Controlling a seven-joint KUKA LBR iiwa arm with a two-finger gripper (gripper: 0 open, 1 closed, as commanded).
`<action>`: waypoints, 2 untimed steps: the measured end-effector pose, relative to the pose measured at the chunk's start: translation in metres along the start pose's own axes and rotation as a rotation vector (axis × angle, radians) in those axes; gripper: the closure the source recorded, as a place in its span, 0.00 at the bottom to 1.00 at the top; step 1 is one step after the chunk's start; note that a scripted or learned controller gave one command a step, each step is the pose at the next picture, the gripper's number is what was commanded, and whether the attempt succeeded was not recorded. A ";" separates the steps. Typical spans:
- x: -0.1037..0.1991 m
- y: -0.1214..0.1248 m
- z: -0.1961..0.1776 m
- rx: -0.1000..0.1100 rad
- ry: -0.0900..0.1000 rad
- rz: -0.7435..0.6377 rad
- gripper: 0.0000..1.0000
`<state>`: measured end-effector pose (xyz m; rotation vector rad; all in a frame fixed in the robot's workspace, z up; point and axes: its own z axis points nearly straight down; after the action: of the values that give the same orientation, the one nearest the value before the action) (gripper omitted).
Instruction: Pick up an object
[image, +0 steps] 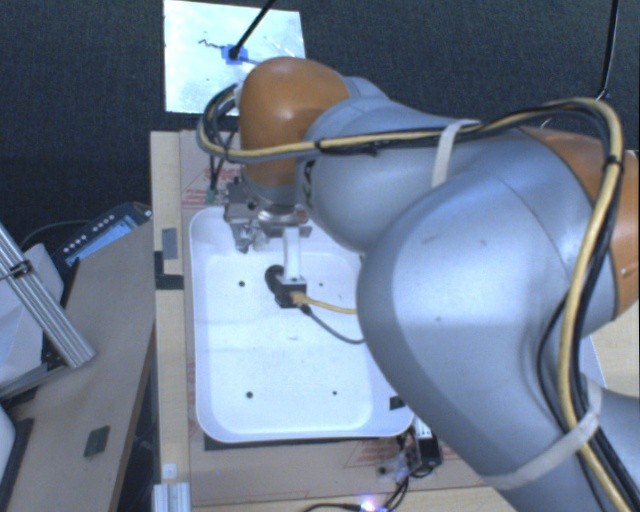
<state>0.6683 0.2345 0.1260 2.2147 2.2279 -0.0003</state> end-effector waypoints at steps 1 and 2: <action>0.000 0.000 0.000 -0.002 0.001 0.000 1.00; -0.002 0.000 0.010 -0.001 0.000 0.002 1.00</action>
<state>0.6688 0.2324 0.1160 2.2168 2.2245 0.0015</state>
